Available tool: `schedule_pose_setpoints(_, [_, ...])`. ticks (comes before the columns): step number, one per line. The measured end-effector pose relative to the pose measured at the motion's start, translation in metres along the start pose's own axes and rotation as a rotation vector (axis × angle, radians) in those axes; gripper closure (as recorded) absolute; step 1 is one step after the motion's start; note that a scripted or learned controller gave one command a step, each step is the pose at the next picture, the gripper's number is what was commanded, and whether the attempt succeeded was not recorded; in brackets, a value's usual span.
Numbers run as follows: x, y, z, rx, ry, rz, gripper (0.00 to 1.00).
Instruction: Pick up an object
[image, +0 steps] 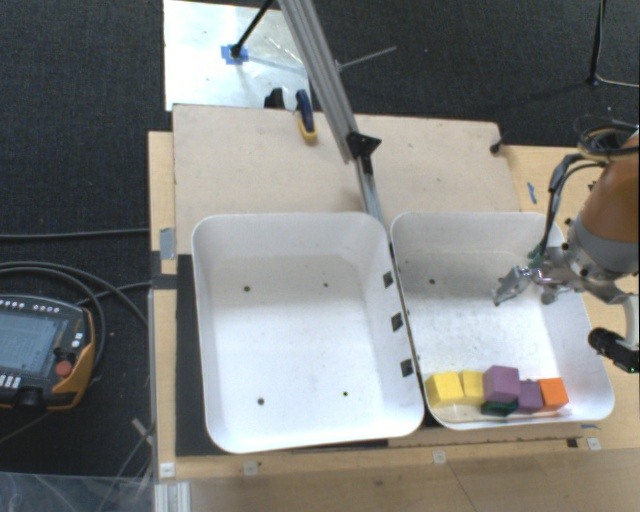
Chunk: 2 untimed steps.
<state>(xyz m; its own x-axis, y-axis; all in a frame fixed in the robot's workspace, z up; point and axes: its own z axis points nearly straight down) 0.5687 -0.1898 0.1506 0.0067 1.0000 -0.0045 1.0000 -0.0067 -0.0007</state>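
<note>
Camera view: two white bins on bench (250, 150), left bin (300, 340) and right bin (470, 300) side by side, touching along middle. Blocks counted in right bin, all bunched at near edge: two yellow blocks (455, 386), two purple blocks (512, 385), one orange block (553, 392), one dark green block (498, 407) tucked under purple. My arm (605, 215) enters from right, wrist bent, my tool (512, 284) pointing left over right bin's middle, well apart from blocks. Tool's grip state: cannot tell; nothing visibly held. Pendant (40, 350) lies on floor at left.
</note>
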Motion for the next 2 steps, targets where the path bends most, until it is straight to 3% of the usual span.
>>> schedule_pose_setpoints(1, [0.005,0.0031,-0.0125,-0.007,0.002,-0.008,1.0])
schedule_pose_setpoints(2, [0.0051,0.0029,-0.0121,-0.006,0.003,-0.007,0.0])
